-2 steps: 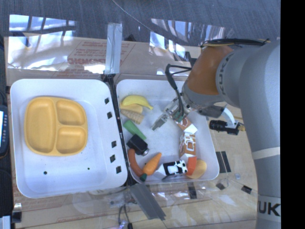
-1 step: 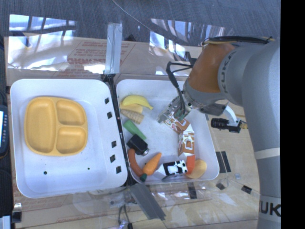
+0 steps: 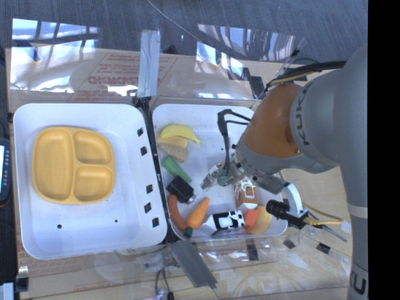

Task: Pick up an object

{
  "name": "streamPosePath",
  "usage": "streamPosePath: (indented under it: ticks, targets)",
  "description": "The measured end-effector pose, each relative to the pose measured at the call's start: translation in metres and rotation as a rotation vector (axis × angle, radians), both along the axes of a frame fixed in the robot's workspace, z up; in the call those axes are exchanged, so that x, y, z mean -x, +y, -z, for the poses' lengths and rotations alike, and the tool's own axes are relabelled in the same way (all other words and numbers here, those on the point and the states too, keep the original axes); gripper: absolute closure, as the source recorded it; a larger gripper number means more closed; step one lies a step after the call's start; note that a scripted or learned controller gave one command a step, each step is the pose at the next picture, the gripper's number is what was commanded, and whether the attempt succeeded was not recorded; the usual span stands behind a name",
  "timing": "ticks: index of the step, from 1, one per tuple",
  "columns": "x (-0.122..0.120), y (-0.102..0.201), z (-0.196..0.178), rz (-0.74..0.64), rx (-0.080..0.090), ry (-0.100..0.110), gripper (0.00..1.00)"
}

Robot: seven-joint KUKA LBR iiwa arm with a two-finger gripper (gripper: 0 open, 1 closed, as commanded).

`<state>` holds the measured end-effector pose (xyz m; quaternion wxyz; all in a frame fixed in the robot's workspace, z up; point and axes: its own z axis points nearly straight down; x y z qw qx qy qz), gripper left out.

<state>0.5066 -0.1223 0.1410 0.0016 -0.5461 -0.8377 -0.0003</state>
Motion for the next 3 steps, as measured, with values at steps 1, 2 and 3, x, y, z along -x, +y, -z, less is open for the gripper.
streamPosePath:
  ticks: [1, 2, 3]
  targets:
    - [0.020, 0.017, 0.017, 0.209, 0.000, 0.003, 1.00]
    - [-0.026, 0.069, -0.089, 0.229, 0.000, -0.008, 1.00]
    - [-0.009, 0.012, -0.045, -0.316, 0.001, 0.001, 1.00]
